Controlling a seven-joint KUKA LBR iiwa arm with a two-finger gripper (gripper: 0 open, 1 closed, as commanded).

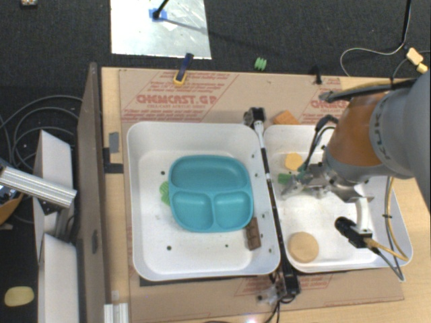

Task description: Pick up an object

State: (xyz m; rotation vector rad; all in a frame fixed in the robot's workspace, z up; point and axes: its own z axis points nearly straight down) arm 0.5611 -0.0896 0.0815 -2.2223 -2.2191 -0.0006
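Observation:
My gripper (298,183) reaches down into the left part of the right bin (397,234), at the end of the grey arm with its orange band (353,136). A small green piece (283,177) lies right at the gripper's tip, close to the bin's left wall. A yellow piece (294,161) sits just behind the gripper. A round tan disc (303,246) rests near the front of the same bin, apart from the gripper.
The left bin (145,180) holds a teal divided plate (210,192), a green item (164,192) at the plate's left edge and a brown block (252,235) at its front right. An orange block (285,118) lies on the cardboard behind the bins.

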